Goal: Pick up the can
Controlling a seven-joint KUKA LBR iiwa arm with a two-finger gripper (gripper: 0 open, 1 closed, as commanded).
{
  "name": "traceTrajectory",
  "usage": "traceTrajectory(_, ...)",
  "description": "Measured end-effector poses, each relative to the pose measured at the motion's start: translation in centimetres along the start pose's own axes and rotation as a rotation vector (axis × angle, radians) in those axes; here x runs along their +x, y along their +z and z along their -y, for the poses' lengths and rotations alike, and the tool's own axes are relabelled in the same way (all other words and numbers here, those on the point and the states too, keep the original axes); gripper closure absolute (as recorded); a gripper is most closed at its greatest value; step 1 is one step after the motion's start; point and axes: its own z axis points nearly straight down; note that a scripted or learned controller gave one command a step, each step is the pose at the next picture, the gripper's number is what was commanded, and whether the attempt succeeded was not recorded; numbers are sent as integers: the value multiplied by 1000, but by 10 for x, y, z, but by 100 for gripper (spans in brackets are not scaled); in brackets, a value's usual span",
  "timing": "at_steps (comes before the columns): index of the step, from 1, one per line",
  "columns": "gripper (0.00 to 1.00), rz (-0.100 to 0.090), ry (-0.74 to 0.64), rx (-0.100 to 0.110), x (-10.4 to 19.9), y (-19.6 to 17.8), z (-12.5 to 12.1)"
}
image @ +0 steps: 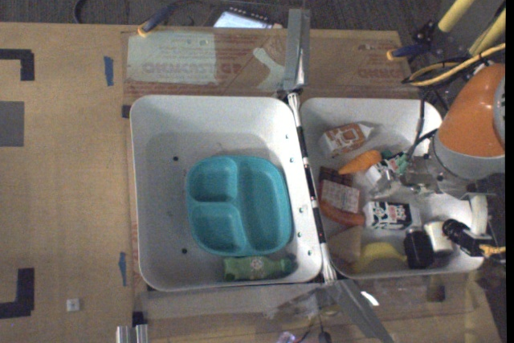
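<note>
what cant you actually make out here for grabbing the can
- Camera view: the hand is a blurred cluster of parts over the right bin; its fingers can't be read.
- Which item is the can: the green one below the teal tray might be, too blurred to confirm.
- The arm covers the right bin's right side.

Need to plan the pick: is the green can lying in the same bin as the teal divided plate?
Yes, the green can lies on its side in the left white bin, just below the teal divided plate.

plate (238,205): teal
bins (152,140): white
packet (259,267): green
carton (389,215): black-and-white cow pattern
banana (381,256): yellow
table (64,173): tan
</note>
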Motion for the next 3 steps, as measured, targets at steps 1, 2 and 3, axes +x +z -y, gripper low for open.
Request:
traceTrajectory(1,0,3,-46,-8,-22,10,-53)
traceTrajectory(2,0,3,-46,-8,-22,10,-53)
traceTrajectory(3,0,-6,-42,-3,-26,10,-101)
